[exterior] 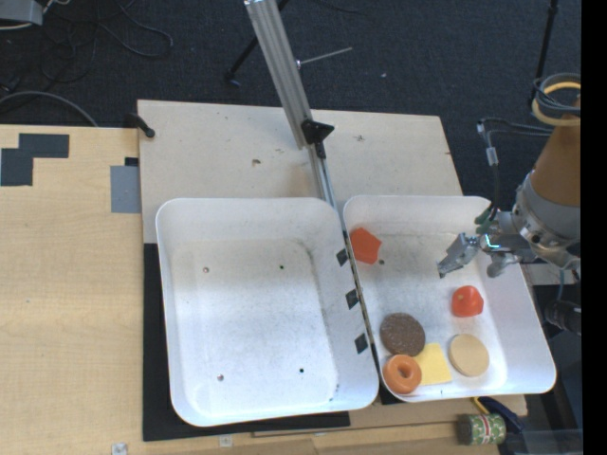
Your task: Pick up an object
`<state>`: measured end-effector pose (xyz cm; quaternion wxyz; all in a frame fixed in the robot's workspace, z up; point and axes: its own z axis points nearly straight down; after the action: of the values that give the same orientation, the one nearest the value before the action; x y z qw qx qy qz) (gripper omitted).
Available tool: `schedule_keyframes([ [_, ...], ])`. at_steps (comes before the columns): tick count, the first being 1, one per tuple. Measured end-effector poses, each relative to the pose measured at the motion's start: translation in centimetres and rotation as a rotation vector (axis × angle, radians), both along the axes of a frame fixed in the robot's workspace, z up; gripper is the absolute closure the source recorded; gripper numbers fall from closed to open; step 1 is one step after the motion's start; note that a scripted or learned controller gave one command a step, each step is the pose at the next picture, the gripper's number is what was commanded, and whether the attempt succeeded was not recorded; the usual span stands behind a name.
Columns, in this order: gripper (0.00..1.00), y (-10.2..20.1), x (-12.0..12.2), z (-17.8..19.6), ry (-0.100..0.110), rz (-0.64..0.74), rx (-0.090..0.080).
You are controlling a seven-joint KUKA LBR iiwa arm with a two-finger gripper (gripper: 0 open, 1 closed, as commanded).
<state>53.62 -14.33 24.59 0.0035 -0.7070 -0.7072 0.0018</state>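
The hand (477, 254) hangs at the right of the frame over the right bin (417, 207), fingers spread apart and holding nothing. Just below it sits a small red object (467, 300). Lower still lie a dark round disc (403, 333), an orange ring (404, 373), a yellow piece (435, 364) and a tan disc (469, 354), close together — a descent there could nudge neighbours. An orange block (365, 245) sits by the bin's left wall. The pale worktop (237, 150) stands on dark carpet strewn with cables.
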Motion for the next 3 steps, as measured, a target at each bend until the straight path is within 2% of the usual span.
schedule_keyframes([
  [1, 0.0, -0.1, 0.1, 0.2, -0.005, -0.003, -0.001],
  [2, 0.0, -0.7, -0.9, -5.1, 0.001, -0.001, 0.0],
  [3, 0.0, -0.5, 0.0, -10.2, 0.0, -0.001, 0.0],
])
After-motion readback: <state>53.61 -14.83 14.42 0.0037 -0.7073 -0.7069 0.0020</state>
